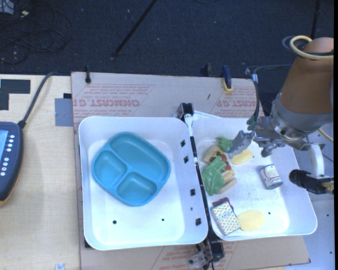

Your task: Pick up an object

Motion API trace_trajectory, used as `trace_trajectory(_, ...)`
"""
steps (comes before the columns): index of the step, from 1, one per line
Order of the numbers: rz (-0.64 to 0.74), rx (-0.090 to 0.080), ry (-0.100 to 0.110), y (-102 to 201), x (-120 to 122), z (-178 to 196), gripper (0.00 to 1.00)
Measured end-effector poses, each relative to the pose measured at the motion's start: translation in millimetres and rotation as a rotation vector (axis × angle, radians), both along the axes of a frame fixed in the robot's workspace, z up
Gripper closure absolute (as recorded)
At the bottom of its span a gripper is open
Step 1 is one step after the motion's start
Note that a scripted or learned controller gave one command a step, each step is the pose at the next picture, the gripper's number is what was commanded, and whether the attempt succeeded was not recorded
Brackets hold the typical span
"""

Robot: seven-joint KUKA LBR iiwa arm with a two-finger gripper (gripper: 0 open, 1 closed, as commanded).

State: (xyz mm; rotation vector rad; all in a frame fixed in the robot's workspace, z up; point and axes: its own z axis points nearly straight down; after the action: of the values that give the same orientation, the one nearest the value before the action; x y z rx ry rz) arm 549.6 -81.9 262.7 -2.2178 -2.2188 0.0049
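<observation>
The right bin (290, 210) holds several small items. A green leafy toy (214, 174) lies on a sandwich-like piece near the bin's left wall. A pale yellow piece (242, 157) sits beside it, with a small green bit (224, 144) just above. A small can (270, 176) lies to the right. A checkered packet (225, 217) and a yellow oval (251, 220) rest at the front. My gripper (243, 141) hangs low over the back of this bin, just above the pale yellow piece. Nothing is visibly held in it.
The left bin (85, 179) holds a blue divided plate (130, 167). A black divider with clips (192, 167) runs between the bins. A black part (308, 181) juts over the right bin's right rim. A control pendant (0, 162) lies far left.
</observation>
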Motion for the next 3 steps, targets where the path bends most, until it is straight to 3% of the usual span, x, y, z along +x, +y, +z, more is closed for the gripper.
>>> trace_trajectory(1, 0.000, 0.003, 0.004, -26, 18, -176, 0.00)
trace_trajectory(2, 0.000, -0.011, -0.011, -8, 93, -172, 0.00)
trace_trajectory(3, -0.005, -0.007, -0.005, -9, 92, -160, 1.00)
